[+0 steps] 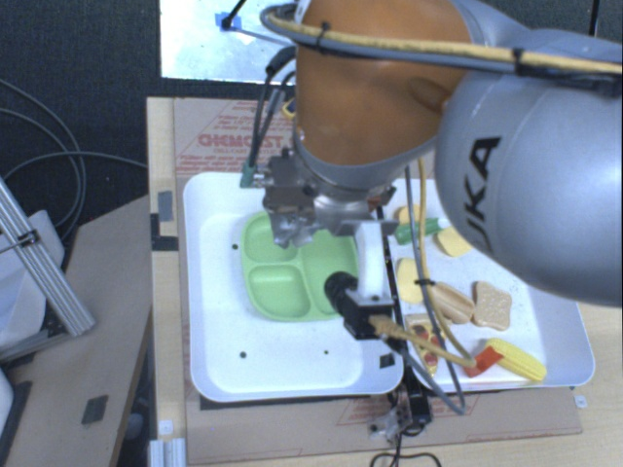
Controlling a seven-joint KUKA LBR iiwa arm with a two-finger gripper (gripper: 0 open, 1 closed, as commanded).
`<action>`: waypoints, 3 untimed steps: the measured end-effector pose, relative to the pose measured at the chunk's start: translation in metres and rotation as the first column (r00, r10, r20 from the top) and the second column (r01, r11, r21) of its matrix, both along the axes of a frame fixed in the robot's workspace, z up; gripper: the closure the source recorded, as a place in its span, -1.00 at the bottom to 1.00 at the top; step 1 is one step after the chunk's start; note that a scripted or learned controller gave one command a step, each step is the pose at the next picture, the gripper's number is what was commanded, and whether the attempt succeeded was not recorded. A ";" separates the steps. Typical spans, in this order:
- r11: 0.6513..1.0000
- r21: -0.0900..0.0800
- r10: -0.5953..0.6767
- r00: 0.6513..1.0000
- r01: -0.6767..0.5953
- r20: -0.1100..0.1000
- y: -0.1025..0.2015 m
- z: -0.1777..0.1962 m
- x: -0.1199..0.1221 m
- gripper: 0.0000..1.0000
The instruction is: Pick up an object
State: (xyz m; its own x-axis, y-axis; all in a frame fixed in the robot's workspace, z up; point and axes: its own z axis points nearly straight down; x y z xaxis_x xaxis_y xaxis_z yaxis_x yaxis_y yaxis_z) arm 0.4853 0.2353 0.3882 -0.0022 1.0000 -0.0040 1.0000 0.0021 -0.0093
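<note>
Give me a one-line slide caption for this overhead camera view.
KUKA arm reaching over the left bin above a green divided tray, toy food such as corn and toast in the right bin.

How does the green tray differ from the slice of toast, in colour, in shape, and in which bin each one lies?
The green tray is light green; the slice of toast is tan brown. The tray is a wide dish split into compartments, while the toast is a small flat piece. The tray lies in the left bin, partly under the arm; the toast lies in the right bin, in plain sight. Both rest flat on a white bin floor.
</note>
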 end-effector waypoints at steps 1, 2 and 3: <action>1.000 0.000 -0.004 1.000 0.004 0.003 -0.002 -0.147 0.054 1.00; 1.000 0.011 0.001 1.000 -0.001 0.030 -0.001 0.061 0.112 1.00; 1.000 0.008 0.003 1.000 -0.003 0.022 -0.001 0.153 0.134 1.00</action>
